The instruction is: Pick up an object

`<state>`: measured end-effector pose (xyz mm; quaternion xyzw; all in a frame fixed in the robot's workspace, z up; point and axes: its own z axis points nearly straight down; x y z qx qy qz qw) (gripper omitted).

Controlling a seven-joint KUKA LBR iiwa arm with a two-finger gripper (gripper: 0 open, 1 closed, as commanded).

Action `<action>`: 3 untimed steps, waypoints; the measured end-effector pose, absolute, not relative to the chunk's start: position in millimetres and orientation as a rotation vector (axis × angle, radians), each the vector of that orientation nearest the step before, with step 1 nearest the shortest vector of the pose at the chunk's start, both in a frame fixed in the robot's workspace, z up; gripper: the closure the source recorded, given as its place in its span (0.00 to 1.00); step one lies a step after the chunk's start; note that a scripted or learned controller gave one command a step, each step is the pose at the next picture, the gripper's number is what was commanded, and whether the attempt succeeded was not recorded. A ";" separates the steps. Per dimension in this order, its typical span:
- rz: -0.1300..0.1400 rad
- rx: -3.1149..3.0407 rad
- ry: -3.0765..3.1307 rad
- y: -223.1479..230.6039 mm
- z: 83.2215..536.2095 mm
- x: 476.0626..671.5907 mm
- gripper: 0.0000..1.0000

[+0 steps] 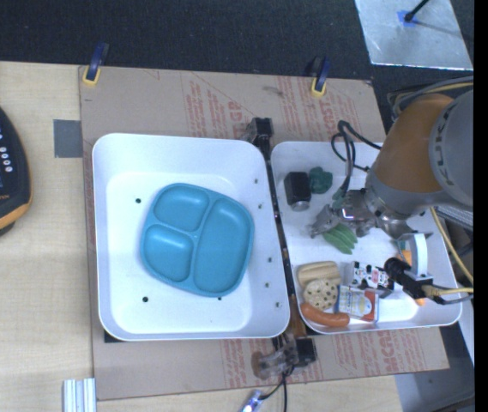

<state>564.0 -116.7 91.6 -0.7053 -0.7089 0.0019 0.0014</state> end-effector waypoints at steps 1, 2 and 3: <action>0.008 -2.212 -2.229 -117.8 102.5 564.8 1.00; 0.001 -2.216 -2.225 -49.9 192.4 599.9 1.00; 0.003 -2.216 -2.224 -50.5 191.9 599.5 0.00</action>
